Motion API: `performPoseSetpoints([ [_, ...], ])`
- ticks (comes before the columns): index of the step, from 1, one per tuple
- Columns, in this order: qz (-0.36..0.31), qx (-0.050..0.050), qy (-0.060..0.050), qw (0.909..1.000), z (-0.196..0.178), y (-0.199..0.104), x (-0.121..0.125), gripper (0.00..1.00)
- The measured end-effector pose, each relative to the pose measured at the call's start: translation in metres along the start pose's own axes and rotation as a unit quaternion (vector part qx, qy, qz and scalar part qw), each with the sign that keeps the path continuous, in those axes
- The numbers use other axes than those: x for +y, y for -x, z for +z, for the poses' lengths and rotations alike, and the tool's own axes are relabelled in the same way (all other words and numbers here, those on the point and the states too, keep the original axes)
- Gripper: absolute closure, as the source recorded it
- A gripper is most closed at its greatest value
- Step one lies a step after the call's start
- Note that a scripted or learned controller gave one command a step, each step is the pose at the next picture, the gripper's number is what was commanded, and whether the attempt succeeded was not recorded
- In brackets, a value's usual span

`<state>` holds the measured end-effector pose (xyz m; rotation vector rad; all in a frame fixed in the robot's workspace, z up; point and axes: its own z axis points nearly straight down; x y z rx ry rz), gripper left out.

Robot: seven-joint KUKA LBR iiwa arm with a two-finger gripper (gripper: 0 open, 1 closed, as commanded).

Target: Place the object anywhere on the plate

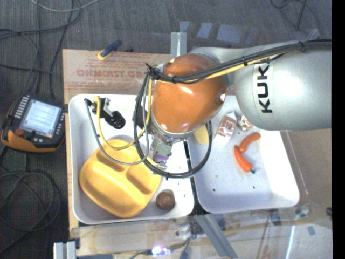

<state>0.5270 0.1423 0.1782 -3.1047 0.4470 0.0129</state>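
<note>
orange and domed, the band (186, 99) above the wrist sits over the seam between the two bins and hides most of what hangs under it. below it the gripper (161, 154) shows as a grey stub ringed by black cable loops, and i cannot tell whether it is open, closed or gripping anything. the grey arm (285, 90) covers the right bin's upper edge. a pale yellow thing (201, 135) peeks out from under the band, half hidden and hard to name.

the yellow plate (116, 185), with its three compartments, lies in the left bin (80, 112), filling its lower half; the gripper is over the plate's upper right rim. a small brown round thing (165, 199) lies in the same bin just beside the plate's lower right edge, not on it. in the right bin (253, 190) two orange carrot-like pieces (249, 142) (242, 159) lie near each other, with two red-and-white packets (226, 126) (244, 123) next to the arm. a cardboard sheet (102, 73) with red print lies under the bins and bears a blue and yellow thing (109, 48). a control pendant (35, 122) rests on the carpet to the left.

the plate's left and middle compartments lie bare. the right bin's lower half is bare white floor.
</note>
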Motion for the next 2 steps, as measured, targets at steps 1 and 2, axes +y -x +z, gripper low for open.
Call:
performPoseSetpoints([
  [1, -0.026, 0.001, -0.002, 0.9997, -0.168, 0.006, 0.068, 1.0],
  [2, -0.043, 0.0, 0.0, 0.9991, -0.095, 0.027, 0.043, 1.0],
])
